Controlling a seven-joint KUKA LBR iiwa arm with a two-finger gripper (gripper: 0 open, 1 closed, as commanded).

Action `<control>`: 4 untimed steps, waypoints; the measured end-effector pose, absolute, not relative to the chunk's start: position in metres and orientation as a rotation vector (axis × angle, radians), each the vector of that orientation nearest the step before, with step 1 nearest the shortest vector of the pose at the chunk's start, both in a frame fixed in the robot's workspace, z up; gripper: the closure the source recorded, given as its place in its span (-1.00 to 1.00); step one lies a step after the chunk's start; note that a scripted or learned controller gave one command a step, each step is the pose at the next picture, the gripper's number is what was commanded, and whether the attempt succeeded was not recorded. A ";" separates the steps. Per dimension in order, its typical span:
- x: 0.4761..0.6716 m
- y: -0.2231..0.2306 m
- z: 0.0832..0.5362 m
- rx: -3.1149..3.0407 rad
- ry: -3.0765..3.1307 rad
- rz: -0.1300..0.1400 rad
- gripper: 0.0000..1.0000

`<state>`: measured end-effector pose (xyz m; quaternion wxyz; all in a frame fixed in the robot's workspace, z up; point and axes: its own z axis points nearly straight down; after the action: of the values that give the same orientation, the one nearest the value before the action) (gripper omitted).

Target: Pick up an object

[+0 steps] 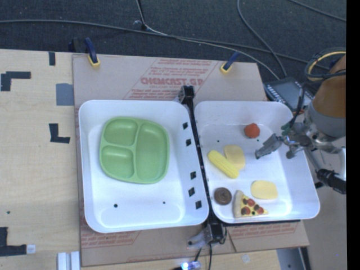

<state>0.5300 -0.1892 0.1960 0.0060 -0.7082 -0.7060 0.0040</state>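
The right bin holds several toy foods: a small red tomato, a yellow corn cob lying against a pale yellow chunk, a yellow oval piece, a pizza slice and a brown round cookie. My gripper hangs over the right side of this bin, right of the tomato and the pale chunk. It is open, its fingers spread, and nothing lies between them.
A green divided plate lies in the left bin. A black divider with clips runs between the bins. Cables cross the dark floor at the back, and cardboard lies under both bins.
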 end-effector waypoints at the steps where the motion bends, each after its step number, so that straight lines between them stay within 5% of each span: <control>1: 0.533 -0.189 0.203 -2.220 -2.222 0.002 -1.00; 4: 0.528 -0.194 0.084 -2.221 -2.224 0.002 -1.00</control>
<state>0.5280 -0.1944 0.0841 -0.0006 -0.7067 -0.7075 0.0007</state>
